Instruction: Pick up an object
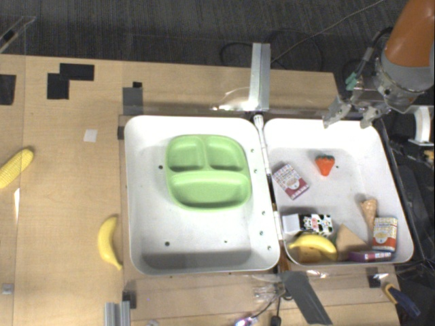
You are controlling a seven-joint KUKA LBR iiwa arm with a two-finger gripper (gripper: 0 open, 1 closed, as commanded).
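1. Here we see the grey arm with its orange band (413, 26) reaching in from the far right, its hand (352, 114) poised over the far rim of the right bin (353, 138).
2. We see the hand's two fingers (334, 116) spread apart, with nothing between them.
3. In the right bin we find a small orange strawberry-like toy (325, 164) towards the far side, well apart from the hand.
4. Left of it lies a small red and white carton (290, 180), near the bin's left wall.
5. Along the near side we see a black and white patterned box (316, 223), a yellow banana (312, 245) just nearer than it, and a tan wedge (348, 238) to the right of these.
6. At the near right corner stands a small can with a red label (384, 232), with a cone-shaped piece (368, 211) just beside it on the left and a purple item (369, 255) at the bin's near rim.
7. The left bin (146, 202) holds a green divided plate (206, 170), lying flat towards the far side.
8. On the wooden worktop (61, 202), left of the bins, we see a second banana (108, 241) near the left bin's wall and a yellow corn cob (15, 168) at the left edge.
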